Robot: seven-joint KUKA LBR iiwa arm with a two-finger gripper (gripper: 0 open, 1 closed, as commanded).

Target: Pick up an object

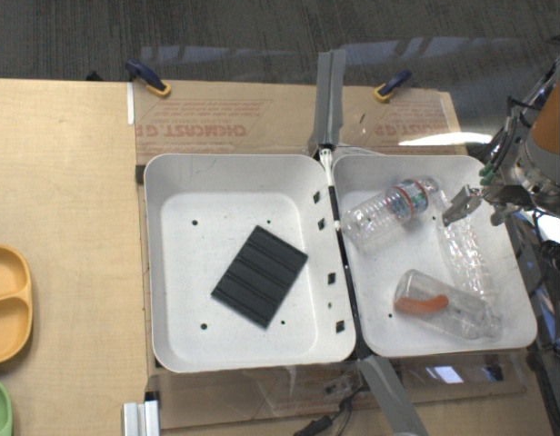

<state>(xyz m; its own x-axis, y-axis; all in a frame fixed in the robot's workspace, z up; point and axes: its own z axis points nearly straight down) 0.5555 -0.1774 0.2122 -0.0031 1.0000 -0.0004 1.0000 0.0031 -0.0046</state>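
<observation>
You are at the approach step: the gripper [485, 203] hangs over the far right corner of the right bin [366, 330], and nothing is between its fingers. The two fingers stand apart, one toward the water bottle [394, 212] and one toward the bin's right wall.

The nearest thing to pick is the clear plastic strip [466, 257], which lies just below the gripper and runs toward the near side of the right bin. It is transparent and crinkled, so its edges are hard to see against the white floor. In my judgement it will be thin and slippery, and a grasp from above may close on nothing.

The water bottle lies on its side in the far part of the right bin, just left of the gripper, with a coloured label around its middle. It looks round and light, so it may roll when you touch it.

The clear cup [435, 305] with an orange thing inside lies near the front of the right bin, touching the strip's near end.

For the next move, you should bring the gripper down over one thing and centre it before closing. The black pad [260, 275], lying flat and well apart in the left bin [162, 271], is the farthest choice.
</observation>
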